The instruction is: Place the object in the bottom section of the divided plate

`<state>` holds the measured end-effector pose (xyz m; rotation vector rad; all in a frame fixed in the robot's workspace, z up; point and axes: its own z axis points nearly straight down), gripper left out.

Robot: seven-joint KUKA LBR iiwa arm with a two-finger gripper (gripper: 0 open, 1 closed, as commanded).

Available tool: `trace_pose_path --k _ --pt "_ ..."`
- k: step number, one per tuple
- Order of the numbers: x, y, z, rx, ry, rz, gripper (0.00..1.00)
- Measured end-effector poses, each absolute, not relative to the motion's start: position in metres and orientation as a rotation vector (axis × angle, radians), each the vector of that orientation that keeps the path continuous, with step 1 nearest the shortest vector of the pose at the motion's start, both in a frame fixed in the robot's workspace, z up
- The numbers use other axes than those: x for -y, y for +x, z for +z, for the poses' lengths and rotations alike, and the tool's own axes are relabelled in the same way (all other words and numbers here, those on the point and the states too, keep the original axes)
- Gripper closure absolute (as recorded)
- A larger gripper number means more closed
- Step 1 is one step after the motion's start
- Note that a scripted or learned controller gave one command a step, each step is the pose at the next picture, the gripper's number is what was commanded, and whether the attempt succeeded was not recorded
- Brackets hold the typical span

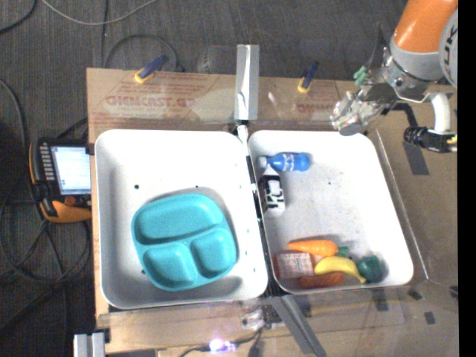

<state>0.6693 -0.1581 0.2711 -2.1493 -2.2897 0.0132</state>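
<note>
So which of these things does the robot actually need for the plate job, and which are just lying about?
For the job:
divided plate
the gripper
toy food to pick from: carrot, banana

Lying about:
blue bottle
green toy
handheld screen
clamps

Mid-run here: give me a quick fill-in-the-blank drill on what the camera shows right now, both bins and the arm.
1. The turquoise divided plate lies in the ____ bin.
2. The blue bottle lies in the ____ bin.
3. The banana lies between the carrot and the ____ object.
4. The gripper is above the right bin's ____ rim.

Missing words: left; right; green; far
</note>
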Motion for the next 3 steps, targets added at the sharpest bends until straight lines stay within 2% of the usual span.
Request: trace_pose_path --k 1,2,3 --pt "0.094 0.636 0.189 2.191 -2.244 0.009 1.00" --pt "0.018 0.597 0.179 1.933 -2.468 0.010 1.00" --pt "-0.029 0.529 0.181 1.955 -2.457 0.005 1.00"
